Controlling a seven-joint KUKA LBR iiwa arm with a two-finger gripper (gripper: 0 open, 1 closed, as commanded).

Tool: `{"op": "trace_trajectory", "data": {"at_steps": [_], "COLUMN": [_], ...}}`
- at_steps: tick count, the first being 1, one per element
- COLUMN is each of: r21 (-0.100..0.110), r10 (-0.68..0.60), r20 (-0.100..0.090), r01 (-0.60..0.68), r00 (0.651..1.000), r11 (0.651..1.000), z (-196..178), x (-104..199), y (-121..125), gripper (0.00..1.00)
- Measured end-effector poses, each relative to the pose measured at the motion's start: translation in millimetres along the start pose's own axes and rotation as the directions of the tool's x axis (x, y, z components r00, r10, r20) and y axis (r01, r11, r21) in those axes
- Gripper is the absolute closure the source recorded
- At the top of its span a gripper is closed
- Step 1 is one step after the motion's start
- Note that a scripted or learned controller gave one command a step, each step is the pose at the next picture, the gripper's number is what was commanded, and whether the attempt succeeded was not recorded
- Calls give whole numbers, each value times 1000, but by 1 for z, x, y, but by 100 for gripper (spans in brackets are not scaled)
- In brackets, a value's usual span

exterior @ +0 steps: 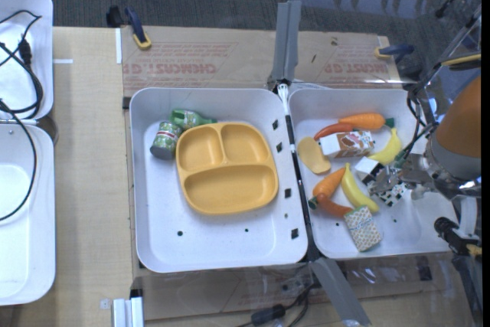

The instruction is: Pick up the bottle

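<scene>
Bottle-wise, we're after the small green plastic bottle [191,118] lying on its side in the left white bin [145,203], at the top edge of the yellow divided plate [227,166] and next to a little can [164,140]. Our gripper [387,184] hangs low over the right bin [417,230] among the toy food, and we can't tell its state. We'd say lift clear first, cross over, then come down across the bottle's narrow body, staying off the plate rim.

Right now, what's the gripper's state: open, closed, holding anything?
Gripper: low in the right bin among the toy food; open or shut cannot be told.
</scene>
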State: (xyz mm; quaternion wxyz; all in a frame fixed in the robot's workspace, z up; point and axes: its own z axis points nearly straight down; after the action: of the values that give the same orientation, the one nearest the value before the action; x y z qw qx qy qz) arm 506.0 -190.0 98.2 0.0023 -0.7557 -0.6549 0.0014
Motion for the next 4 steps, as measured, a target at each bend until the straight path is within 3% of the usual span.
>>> {"op": "trace_trajectory", "data": {"at_steps": [1, 2, 3, 4], "r21": [-6, 0, 1, 3], "r10": [-253, -309, -21, 17], "r20": [3, 1, 4, 0], "r01": [253, 309, 21, -17], "r00": [968, 951, 1000, 1000], "r11": [967, 951, 1000, 1000], "z": [8, 10, -146, 1], "x": [90, 95, 39, 19], "y": [-27, 29, 46, 14], "gripper": [0, 0, 0, 0]}}
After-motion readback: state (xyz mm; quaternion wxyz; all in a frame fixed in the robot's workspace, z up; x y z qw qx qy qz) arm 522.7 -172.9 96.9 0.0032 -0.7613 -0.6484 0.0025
